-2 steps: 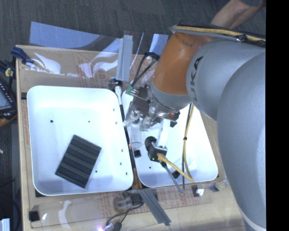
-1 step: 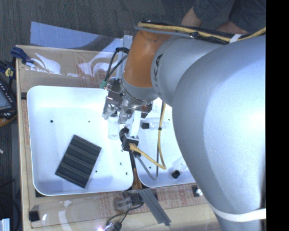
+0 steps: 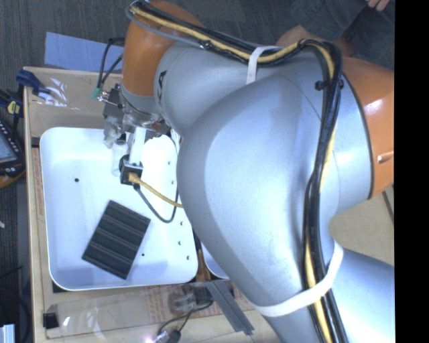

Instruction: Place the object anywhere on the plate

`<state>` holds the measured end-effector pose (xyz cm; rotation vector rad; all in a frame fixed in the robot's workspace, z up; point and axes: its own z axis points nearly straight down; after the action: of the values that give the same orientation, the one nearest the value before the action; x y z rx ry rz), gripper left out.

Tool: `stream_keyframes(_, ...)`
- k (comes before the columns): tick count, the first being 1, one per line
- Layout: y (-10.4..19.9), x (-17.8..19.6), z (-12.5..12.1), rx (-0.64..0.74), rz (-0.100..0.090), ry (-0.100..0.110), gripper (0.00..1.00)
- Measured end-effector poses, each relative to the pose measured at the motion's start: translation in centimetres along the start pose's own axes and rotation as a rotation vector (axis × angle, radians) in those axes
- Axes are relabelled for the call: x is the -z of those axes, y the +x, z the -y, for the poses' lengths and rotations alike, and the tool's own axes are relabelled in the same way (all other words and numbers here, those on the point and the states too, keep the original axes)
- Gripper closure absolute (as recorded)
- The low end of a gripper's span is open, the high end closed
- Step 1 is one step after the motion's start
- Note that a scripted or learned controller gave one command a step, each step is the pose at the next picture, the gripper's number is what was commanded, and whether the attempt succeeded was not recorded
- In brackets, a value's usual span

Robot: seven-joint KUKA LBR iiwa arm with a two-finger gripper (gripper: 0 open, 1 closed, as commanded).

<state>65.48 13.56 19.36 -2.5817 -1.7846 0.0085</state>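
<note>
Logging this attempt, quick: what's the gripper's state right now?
Gripper: cannot be told from this view. The dark ribbed block lies apart from it in the left bin.

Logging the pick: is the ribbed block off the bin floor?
No, the ribbed block lies flat on the bin floor, apart from the gripper.

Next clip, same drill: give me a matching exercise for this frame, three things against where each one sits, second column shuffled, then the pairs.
1. dark ribbed rectangular slab
2. the robot's hand
3. blue sheet

A. at the top edge of the shallow white left bin, as the view shows it
B. on the grey floor, top left of the view
C. flat inside that left bin, in its lower part

Pairs: 1-C, 2-A, 3-B
</note>
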Motion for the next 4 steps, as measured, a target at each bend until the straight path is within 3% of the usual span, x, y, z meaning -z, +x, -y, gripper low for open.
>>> stream_keyframes(1,-10.4,8.5,-4.1,0.388,-0.003,-0.006,1.0)
stream_keyframes(2,-11.4,18.2,-4.4,0.005,-0.002,-0.005,1.0)
stream_keyframes(3,-4.8,24.8,-1.8,-0.204,-0.003,-0.003,1.0)
stream_keyframes(4,-0.1,-3.9,3.7,-0.304,0.003,0.001,1.0)
